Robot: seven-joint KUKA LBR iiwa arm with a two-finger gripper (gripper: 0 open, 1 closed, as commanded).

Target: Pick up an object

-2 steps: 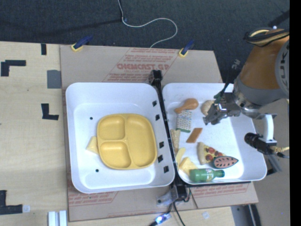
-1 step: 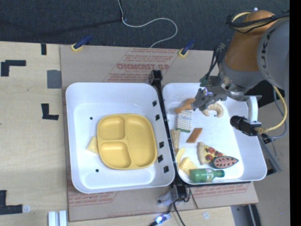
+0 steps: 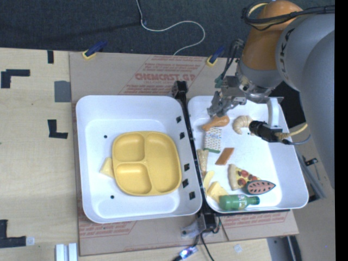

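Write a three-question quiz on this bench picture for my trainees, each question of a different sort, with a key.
1. True or false: the yellow divided plate lies in the left bin.
2. Multiple choice: which item lies nearest the front edge of the right bin? A) green bottle B) orange hot dog C) pizza slice
3. Fill in: the hand hovers over the ____ end of the right bin, just above the hot dog.

Key: 1 true. 2 A. 3 far. Whether the hand holds anything cannot be told from this view.
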